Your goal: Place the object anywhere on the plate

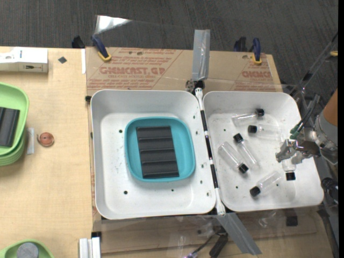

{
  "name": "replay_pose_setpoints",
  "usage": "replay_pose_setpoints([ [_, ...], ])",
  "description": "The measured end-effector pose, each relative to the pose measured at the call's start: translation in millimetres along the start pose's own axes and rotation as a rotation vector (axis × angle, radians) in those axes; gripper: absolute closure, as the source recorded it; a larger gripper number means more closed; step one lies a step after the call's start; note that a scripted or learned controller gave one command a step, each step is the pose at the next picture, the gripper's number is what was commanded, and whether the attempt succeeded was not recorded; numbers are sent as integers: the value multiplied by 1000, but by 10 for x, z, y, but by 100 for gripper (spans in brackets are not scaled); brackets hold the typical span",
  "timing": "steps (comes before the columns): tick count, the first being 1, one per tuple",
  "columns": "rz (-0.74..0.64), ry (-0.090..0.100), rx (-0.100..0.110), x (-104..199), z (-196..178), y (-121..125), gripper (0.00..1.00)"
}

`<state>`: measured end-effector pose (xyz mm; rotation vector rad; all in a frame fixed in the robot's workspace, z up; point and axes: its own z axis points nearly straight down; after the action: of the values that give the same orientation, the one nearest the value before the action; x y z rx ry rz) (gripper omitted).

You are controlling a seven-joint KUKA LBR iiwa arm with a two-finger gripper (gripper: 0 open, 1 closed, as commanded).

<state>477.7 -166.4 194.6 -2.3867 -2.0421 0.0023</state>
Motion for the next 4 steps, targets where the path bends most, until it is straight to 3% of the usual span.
replay_pose_setpoints([
  [1,-1,-2,1,-7,-82,7,100],
  [2,-70,0,3,353,-36,-59,100],
  [3,-72,-1,4,346,-118,-50,100],
  [4,-178,0,2,774,-111,-119,100],
])
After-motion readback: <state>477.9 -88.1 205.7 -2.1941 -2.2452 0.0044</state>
